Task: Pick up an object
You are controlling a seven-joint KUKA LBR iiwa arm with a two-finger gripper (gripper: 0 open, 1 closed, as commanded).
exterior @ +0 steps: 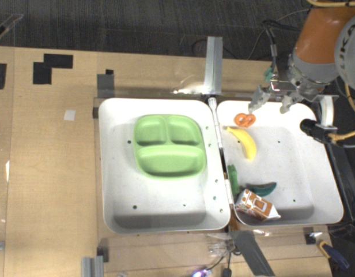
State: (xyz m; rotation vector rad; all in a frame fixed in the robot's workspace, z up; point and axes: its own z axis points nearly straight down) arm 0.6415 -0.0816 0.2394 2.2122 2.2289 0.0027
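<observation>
Bright, even overhead light; soft shadows inside both white bins [108, 154]. Glare on the metal divider post [214, 68] at 12 o'clock. Slightly soft focus, dark floor on top.

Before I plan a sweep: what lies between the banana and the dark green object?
Bare white bin floor between banana and dark green object, per the camera view.

Light wooden bench [45, 154], dark carpet floor [137, 10]

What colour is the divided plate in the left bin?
Light green. The divided plate shows clearly in the camera view, lying in the left bin.
</observation>
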